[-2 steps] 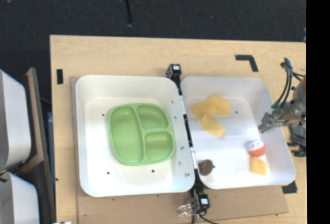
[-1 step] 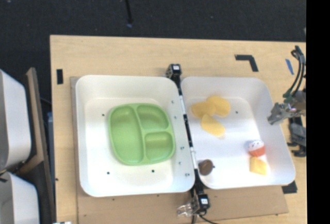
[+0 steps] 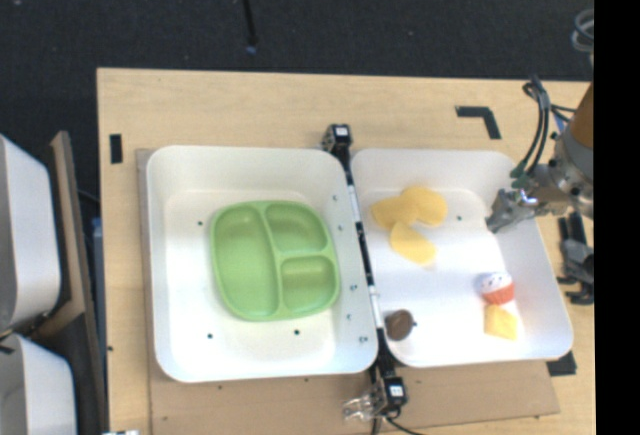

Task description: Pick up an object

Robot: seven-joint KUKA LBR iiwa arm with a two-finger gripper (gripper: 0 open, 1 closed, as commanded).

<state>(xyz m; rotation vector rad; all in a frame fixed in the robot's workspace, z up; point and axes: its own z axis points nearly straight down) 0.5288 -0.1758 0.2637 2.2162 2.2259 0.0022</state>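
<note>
— Objects to pick from all lie in the right bin (image 3: 455, 348): two pale yellow pieces (image 3: 410, 208) touching near its middle, a small brown lump (image 3: 400, 325) by the near left corner, and a white and orange toy (image 3: 493, 287) just beside a yellow wedge (image 3: 503, 322) toward the near right.

— And your gripper?

— My gripper (image 3: 507, 209) hangs over the right bin's far right side, well apart from every piece. Nothing sits between its fingers; I cannot tell whether they are spread or pressed together.

— What is in the left bin (image 3: 180, 343)?

— A green divided plate (image 3: 273, 258), lying flat near its middle, on the wooden bench (image 3: 220, 108).
</note>
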